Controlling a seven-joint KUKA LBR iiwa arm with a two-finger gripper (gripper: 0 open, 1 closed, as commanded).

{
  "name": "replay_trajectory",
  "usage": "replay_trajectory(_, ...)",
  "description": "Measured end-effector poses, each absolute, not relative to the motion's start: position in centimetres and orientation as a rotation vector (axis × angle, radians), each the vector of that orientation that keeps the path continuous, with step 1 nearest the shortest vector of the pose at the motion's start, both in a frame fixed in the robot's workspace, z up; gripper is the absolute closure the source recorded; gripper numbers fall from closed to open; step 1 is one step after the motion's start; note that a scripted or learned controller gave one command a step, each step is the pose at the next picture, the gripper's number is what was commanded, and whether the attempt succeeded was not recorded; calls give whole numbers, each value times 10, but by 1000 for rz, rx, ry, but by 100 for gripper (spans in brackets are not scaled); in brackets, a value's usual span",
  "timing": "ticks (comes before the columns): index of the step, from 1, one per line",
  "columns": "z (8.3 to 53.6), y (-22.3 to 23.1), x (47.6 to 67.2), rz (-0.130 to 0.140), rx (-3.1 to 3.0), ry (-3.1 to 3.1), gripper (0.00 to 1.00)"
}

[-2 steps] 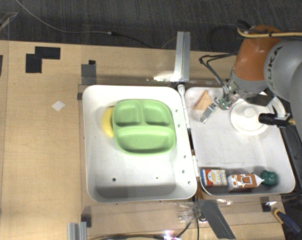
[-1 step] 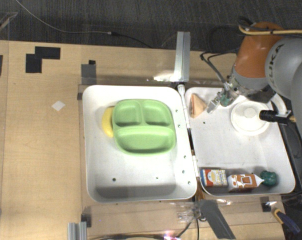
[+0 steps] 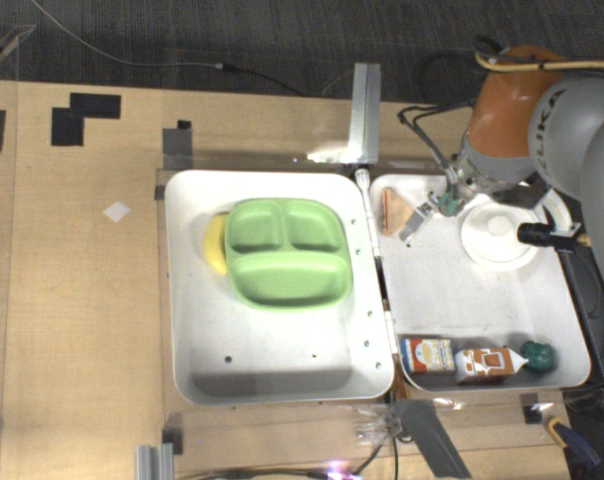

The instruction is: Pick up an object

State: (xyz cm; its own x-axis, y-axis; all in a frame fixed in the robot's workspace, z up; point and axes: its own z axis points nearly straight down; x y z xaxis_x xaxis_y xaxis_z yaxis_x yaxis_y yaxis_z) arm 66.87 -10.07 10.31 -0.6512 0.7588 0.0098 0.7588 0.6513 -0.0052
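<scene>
My gripper [image 3: 420, 218] hangs low over the far left part of the right bin [image 3: 482, 298], reaching in from the arm's orange band at the upper right. Just left of it lies a tan and brown wedge-shaped piece [image 3: 392, 208] against the bin's left wall; whether the two touch cannot be made out. A white round dish [image 3: 497, 234] sits just right of the gripper. Along the bin's near wall lie a small printed carton [image 3: 428, 355], a brown and white carton [image 3: 485, 364] and a green lump [image 3: 538, 356].
The left bin [image 3: 272, 358] holds a green divided plate [image 3: 285, 251] with a yellow item [image 3: 214, 245] sticking out from under its left side. A metal post [image 3: 365, 113] stands behind the gap between the bins. Black cables [image 3: 422, 128] loop near the arm.
</scene>
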Motion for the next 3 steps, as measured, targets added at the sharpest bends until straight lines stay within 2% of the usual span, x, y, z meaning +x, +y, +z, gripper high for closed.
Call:
replay_trajectory(1,85,-98,665,-6,-1870,-2531,0)
replay_trajectory(2,185,-61,671,-3,-1152,-2928,0)
replay_trajectory(3,165,-134,661,-1,-1440,-2796,0)
